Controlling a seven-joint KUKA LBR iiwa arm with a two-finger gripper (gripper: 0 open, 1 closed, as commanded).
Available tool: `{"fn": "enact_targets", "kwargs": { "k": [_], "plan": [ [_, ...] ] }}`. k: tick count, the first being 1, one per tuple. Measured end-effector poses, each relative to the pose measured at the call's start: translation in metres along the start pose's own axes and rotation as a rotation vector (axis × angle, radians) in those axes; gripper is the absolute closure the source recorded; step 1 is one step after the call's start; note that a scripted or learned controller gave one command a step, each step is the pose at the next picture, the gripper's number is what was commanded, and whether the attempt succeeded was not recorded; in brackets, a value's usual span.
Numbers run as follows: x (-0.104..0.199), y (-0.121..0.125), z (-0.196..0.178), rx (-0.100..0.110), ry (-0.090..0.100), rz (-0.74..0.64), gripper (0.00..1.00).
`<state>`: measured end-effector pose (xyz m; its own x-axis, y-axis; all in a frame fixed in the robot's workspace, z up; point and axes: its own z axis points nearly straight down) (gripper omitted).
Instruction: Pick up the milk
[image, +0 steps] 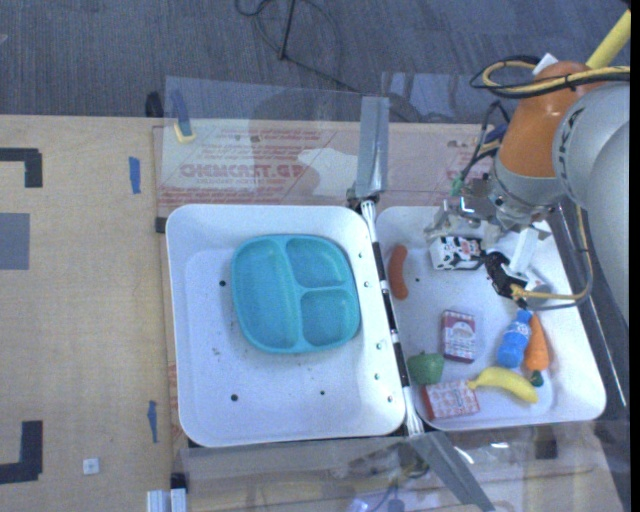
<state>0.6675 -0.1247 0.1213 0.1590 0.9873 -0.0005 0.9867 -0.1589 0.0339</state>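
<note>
While the arm (560, 140) reaches in at the upper right of the frame, the gripper (462, 232) sits over the milk carton (456, 251); I cannot tell its state.

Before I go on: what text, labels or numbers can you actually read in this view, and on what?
Red lettering on the cardboard behind the bins: blurred, not readable.
Red box, print on its face: too small to read.
Second red box near the banana: too small to read.
Milk under the hand: cow-spot pattern, no legible text.
Blue bottle: label unreadable.
</note>
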Motion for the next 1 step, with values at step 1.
{"fn": "enact_targets", "kwargs": {
  "k": [1],
  "plan": [
    [-0.0530, -0.0163, 0.0144, -0.007, -0.002, -0.150, 0.00]
  ]
}}
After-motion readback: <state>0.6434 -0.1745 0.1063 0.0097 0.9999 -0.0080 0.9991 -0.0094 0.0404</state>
